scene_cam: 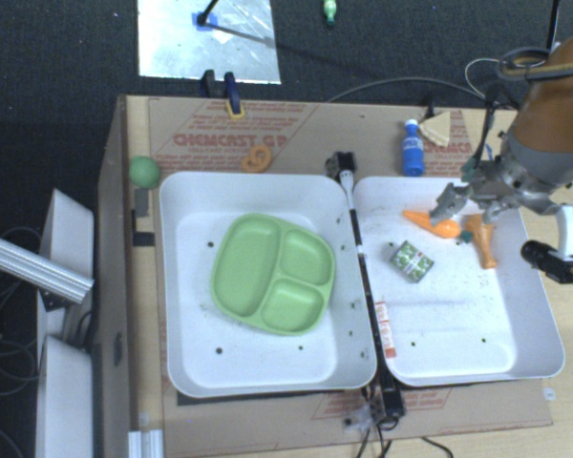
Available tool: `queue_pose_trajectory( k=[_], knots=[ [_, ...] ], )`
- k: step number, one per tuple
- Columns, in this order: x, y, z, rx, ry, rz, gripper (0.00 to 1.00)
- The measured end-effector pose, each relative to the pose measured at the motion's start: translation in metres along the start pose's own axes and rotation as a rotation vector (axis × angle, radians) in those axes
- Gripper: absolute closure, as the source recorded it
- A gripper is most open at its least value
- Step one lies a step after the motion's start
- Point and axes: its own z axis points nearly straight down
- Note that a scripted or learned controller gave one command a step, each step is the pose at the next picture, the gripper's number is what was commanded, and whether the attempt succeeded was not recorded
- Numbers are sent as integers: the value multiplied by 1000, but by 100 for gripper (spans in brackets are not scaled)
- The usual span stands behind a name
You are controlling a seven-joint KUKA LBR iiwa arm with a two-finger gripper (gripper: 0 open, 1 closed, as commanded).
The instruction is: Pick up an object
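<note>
The right bin (458, 351) holds an orange carrot-shaped piece (428, 221), a second orange piece (485, 244) with a green end, and a small green-and-white box (412, 260). My gripper (466, 204) hangs over the bin's far right part, just above the two orange pieces and between them. Its grey body partly hides them. The box lies apart, to the gripper's lower left. In the left bin (196, 351) sits a green divided plate (272, 273).
A blue bottle (413, 148) and a tan wedge (445, 126) stand on the bench behind the right bin. A green ball (144, 171) and an orange ring (256, 158) lie behind the left bin. The near half of the right bin has free room.
</note>
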Motion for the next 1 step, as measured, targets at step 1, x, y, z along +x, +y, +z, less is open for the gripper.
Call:
queue_pose_trajectory(
  k=[1],
  knots=[
    [-24,50,132,0,0,0,0]
  ],
)
